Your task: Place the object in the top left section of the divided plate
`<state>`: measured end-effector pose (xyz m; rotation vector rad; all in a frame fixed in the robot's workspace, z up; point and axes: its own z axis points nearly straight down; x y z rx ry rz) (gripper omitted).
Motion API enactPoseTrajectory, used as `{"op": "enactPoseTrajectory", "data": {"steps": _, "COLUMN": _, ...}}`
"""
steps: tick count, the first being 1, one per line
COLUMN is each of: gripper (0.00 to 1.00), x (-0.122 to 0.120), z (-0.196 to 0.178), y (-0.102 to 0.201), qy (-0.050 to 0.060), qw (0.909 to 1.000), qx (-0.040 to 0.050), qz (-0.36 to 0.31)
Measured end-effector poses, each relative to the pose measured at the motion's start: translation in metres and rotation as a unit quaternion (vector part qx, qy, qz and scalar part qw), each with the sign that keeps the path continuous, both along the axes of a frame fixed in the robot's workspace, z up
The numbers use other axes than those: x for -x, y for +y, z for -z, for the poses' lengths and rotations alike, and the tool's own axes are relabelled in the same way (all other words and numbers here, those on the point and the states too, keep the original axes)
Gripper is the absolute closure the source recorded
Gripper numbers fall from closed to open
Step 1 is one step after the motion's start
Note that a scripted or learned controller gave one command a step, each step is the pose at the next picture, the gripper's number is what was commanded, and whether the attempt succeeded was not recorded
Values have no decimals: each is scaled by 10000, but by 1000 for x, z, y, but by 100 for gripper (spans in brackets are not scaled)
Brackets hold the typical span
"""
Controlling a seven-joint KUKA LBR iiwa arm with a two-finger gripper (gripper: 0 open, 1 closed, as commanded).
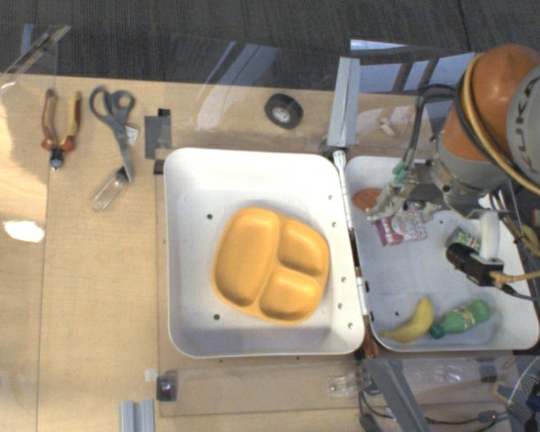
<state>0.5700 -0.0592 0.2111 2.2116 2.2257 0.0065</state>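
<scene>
A yellow divided plate (272, 264) lies in the middle of the left white bin (184, 241); it has one large section on its left and two smaller ones on its right. In the right bin (391, 277), my gripper (403, 194) hangs low at the upper left corner. It is just above a maroon packet (401, 230) and right of a small orange round object (367, 199). A banana (412, 320) and a green bottle (459, 318) lie along that bin's near edge. A small green-and-white item (466, 238) sits under the arm's cables.
On the bench left of the bins lie scissors (117, 124), red-handled pliers (58, 124) and a clear tube (108, 190). A black tape roll (283, 111) sits behind the left bin. A metal post (344, 102) stands between the bins at the back.
</scene>
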Motion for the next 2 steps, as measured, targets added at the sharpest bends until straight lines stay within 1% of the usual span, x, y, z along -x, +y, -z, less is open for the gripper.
{"op": "enactPoseTrajectory", "data": {"steps": 1, "gripper": 100, "x": 13, "z": 6, "y": 97, "qy": 6, "qw": 9995, "qx": 0, "qz": -325}}
{"op": "enactPoseTrajectory", "data": {"steps": 2, "gripper": 0, "x": 13, "z": 6, "y": 97, "qy": 9, "qw": 9995, "qx": -1, "qz": -321}}
